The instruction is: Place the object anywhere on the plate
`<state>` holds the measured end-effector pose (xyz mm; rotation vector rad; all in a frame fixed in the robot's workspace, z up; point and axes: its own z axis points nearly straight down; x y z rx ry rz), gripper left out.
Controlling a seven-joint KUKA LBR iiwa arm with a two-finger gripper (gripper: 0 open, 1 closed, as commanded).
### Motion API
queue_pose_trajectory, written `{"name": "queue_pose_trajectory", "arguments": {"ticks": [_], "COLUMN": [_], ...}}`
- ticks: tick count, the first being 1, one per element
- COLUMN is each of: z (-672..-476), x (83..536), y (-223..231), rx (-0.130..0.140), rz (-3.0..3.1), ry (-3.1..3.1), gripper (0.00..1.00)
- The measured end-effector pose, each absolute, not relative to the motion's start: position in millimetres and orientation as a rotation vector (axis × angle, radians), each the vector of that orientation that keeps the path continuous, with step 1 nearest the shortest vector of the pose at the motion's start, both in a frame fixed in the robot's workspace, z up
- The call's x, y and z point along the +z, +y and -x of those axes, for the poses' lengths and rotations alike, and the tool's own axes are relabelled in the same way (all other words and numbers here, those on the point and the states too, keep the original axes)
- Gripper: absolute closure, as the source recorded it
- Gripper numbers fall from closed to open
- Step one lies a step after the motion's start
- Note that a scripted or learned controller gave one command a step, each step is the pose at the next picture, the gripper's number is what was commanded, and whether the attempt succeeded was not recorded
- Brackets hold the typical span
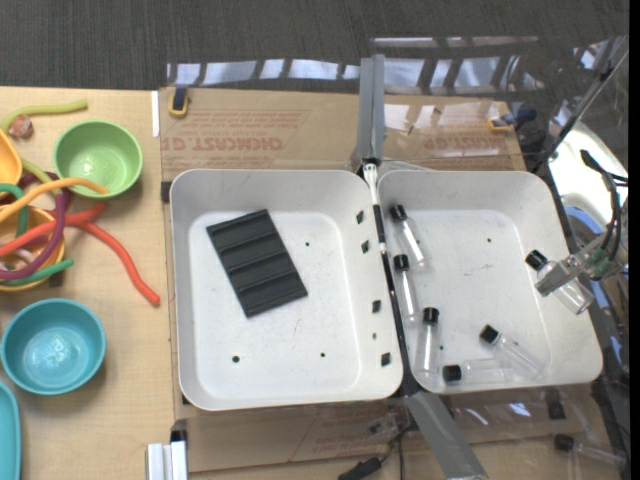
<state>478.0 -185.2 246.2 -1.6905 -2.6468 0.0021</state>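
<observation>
A black ribbed plate (256, 262) lies flat in the left bin (200, 368), toward its back left. Several clear tubes with black caps lie loose in the right bin (470, 203). Two of them (405, 233) run along its left wall, and others (505, 348) lie near its front right corner. One more tube (553, 275) sits tilted at the right rim. My gripper (592, 258) hangs just right of that tube, at the bin's right edge, and looks faint and blurred. I cannot make out whether it touches the tube.
To the left of the bins are a green bowl (98, 158), a teal bowl (53, 345) and coloured cords (60, 223) on the wooden bench. A metal divider (372, 118) runs between the bins at the back. Cables hang at the far right.
</observation>
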Motion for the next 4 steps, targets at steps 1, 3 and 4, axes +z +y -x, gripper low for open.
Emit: {"name": "queue_pose_trajectory", "arguments": {"ticks": [1,3,4], "z": [-477.3,-477.6,-477.2], "x": [160,109,91], "y": [-159,-221,-221], "rx": [0.001,-0.001,0.001], "rz": [1.483,1.279,1.676], "ry": [-2.767,-2.868,-2.655], "gripper": [1.0,1.0,1.0]}}
